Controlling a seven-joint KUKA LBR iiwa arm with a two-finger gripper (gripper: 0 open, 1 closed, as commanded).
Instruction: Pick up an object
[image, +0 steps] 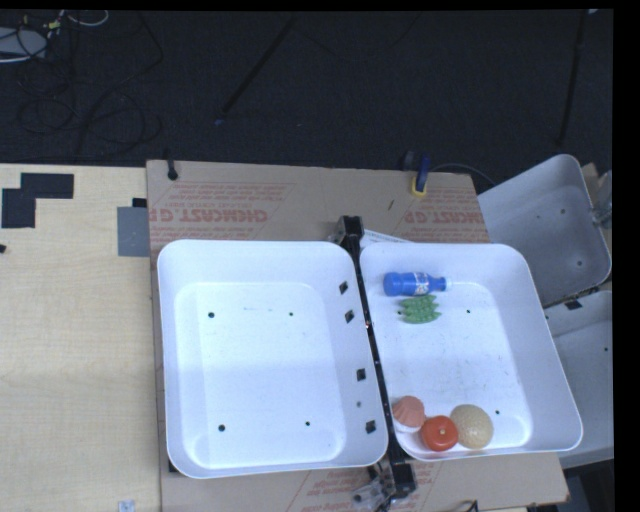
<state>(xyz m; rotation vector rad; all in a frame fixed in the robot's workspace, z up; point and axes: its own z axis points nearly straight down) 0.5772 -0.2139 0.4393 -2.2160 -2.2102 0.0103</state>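
Observation:
The right bin (530, 330) holds several small objects. A blue bottle (412, 284) lies on its side near the bin's far left corner. Just in front of it rests a small green leafy item (420, 310). In the near corner sit three round pieces close together: a pinkish one (408, 411), a red tomato-like one (439, 433) and a tan one (472, 425).
The left bin (180, 350) adjoins the right one, joined by black clips along the shared rim (362, 340). Both rest on a cardboard sheet (250, 200) on a wooden bench. A grey metal plate (550, 220) stands at the right.

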